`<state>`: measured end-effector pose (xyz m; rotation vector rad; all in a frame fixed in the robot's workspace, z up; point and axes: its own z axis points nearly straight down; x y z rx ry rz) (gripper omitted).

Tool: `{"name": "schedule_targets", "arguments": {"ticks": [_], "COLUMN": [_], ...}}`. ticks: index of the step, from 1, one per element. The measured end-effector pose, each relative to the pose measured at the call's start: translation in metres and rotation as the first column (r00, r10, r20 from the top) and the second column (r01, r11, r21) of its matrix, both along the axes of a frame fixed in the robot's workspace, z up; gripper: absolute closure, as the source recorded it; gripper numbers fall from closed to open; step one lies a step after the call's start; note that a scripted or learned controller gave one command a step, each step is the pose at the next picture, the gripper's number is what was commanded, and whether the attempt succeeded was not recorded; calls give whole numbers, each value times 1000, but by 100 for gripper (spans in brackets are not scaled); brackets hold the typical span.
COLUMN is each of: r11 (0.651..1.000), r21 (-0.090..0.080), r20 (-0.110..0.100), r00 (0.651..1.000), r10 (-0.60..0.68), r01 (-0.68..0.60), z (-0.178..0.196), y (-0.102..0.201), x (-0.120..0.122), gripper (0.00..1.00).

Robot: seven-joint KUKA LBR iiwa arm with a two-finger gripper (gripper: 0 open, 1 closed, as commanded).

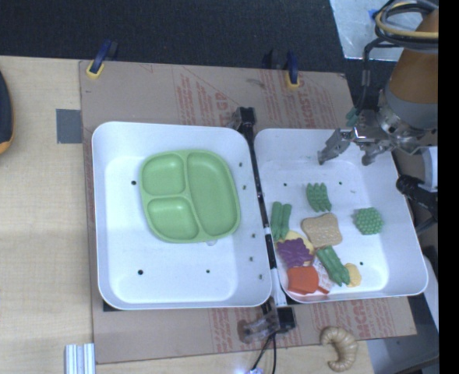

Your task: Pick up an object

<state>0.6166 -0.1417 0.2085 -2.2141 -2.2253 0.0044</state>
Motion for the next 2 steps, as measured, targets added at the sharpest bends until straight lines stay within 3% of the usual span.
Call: {"name": "schedule_targets", "arguments": {"ticks": [1, 2], "r11": [1000, 1000], "r21": [1, 1], "r20": [-8, -6], "r00": [1000, 1000], "r10": [0, -1], "r01": [0, 1], "z": [-77, -119], "y": [3, 10], "x": [-4, -13], "gripper": [0, 0]}}
